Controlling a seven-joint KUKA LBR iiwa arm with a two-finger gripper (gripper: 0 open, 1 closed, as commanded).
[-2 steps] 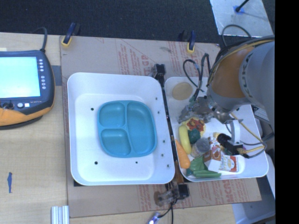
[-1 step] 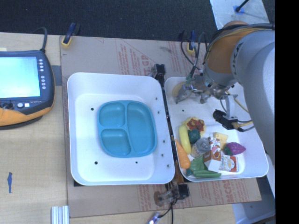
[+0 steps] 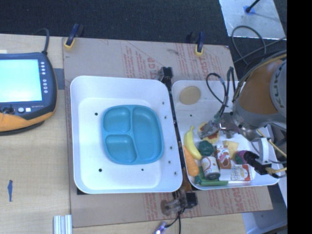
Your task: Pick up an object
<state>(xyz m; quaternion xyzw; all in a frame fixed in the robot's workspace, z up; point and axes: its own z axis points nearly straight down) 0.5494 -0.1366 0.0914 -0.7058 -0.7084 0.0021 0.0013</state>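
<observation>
Surface: a wooden bench (image 3: 29,169) under a sheet of brown cardboard (image 3: 146,57), which is clipped at its far edge; dark floor beyond.
Left side: a handheld control pad (image 3: 22,89) with a lit screen lies on the bench, well apart from the bins.
Left bin: a shallow white bin (image 3: 83,130) holding a blue divided plate (image 3: 131,133), which lies flat near the middle with three compartments facing up.
Right bin: a second white bin (image 3: 183,89) just beside the first, with a round tan disc (image 3: 189,95) lying alone at its far end.
Clutter: toy food is crowded at the near end of the right bin: a banana (image 3: 191,144), a carrot (image 3: 190,162) alongside it, a small can (image 3: 210,167) and a flat packet (image 3: 239,172), all touching or nearly so.
Arm: the grey arm with its orange band (image 3: 261,89) reaches in from the right, over the right bin.
Gripper: the gripper (image 3: 210,128) is low over the far edge of the pile, near the banana's tip; how its fingers stand I cannot tell, and nothing is seen between them.
</observation>
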